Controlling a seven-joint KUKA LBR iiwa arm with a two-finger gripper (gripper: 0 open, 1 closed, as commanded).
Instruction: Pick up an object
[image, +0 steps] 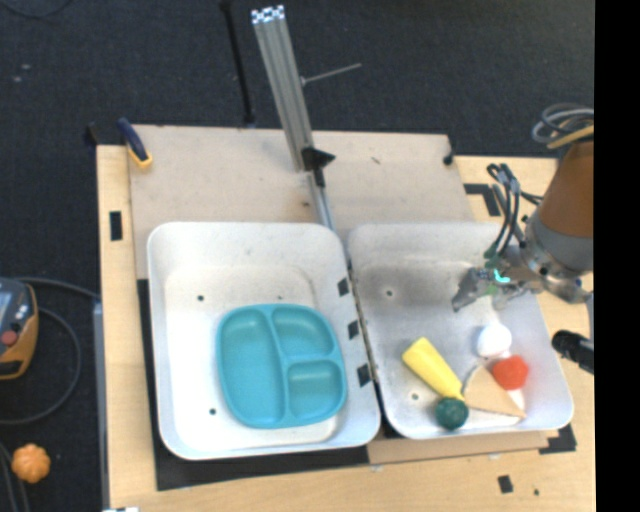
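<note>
In the right bin (410, 262) lie a yellow block (432, 366), a green ball (451, 412), a white ball (492, 340), a red ball (510, 372) and a beige wedge (489, 399), all clustered in the near right corner. My gripper (489, 288) hangs over the bin's right middle, just behind the white ball. Its fingers are spread open with nothing between them. The orange-banded wrist rises behind it toward the right edge.
The left bin (165, 262) holds a teal divided plate (282, 365). A slanted aluminium post (285, 85) stands behind the bins. A small orange object (30, 462) lies off the bench at lower left, and a blue-and-yellow clamp (133, 142) sits at the back left corner.
</note>
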